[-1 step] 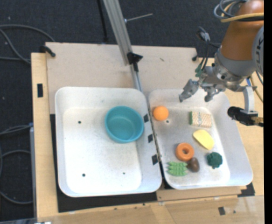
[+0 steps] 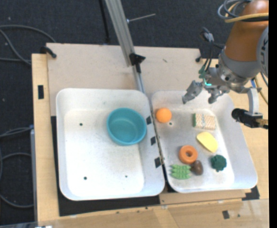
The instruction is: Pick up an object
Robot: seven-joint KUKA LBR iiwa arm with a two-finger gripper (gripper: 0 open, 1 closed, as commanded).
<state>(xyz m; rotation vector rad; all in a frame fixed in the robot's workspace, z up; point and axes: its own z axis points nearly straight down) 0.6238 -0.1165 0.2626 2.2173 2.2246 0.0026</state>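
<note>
Two white bins are sitting side by side on the bench. The left bin [image 2: 81,175] is holding a blue bowl [image 2: 126,126], which is sitting upright with its open side facing up, near the wall the two bins share. The right bin [image 2: 238,170] is holding the small things. An orange ball [image 2: 163,115] is lying close to the shared wall, with bare white floor all around it. A pale block [image 2: 204,121] with a green and red pattern is lying flat, with its long side running left to right. Below it, a yellow piece [image 2: 207,141] is lying with its long side slanting down to the right. An orange ring [image 2: 188,154] is lying flat with its hole facing up. A brown lump [image 2: 196,167] is touching the ring's lower edge, and a green leafy piece [image 2: 180,171] is lying just beside the lump, near the bin's front wall. A dark green piece [image 2: 218,163] is sitting near the right wall. The gripper [image 2: 204,94] is hanging over the back of the right bin, above the pale block. Its two fingers are spread wide apart, and nothing is between them.
</note>
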